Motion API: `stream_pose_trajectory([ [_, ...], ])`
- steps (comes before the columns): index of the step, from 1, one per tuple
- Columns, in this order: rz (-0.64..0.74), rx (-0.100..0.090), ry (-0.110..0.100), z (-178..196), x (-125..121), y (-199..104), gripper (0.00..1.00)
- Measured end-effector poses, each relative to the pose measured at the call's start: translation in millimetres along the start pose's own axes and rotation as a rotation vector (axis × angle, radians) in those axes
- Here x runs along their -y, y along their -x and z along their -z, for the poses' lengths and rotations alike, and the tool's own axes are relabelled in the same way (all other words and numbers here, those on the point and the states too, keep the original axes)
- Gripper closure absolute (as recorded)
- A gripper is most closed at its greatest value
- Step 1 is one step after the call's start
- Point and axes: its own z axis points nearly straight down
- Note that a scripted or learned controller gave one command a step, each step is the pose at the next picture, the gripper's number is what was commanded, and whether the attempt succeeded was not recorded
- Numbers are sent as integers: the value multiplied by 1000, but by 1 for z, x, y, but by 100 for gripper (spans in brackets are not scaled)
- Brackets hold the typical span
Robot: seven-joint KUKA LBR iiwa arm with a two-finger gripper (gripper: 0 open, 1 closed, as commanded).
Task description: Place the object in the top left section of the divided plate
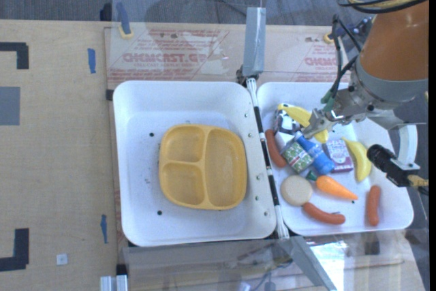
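My end effector sits low over the right bin's toy clutter; I cannot tell its state. The plate waits in the left bin, top-left section bare.

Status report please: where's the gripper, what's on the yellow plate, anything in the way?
Gripper low over right white bin, among toy foods. Yellow divided plate in left white bin, sections bare. Nothing blocking the plate.
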Motion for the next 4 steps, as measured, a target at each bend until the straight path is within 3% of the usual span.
stream_pose_trajectory([
  [1, 180, 0, 0, -1, -1, -129, 100],
  [2, 230, -1, -1, -41, 3, -219, 100],
  [3, 358, -1, -1, -41, 23, -148, 100],
  [4, 336, -1, -1, -58, 17, -177, 100],
])
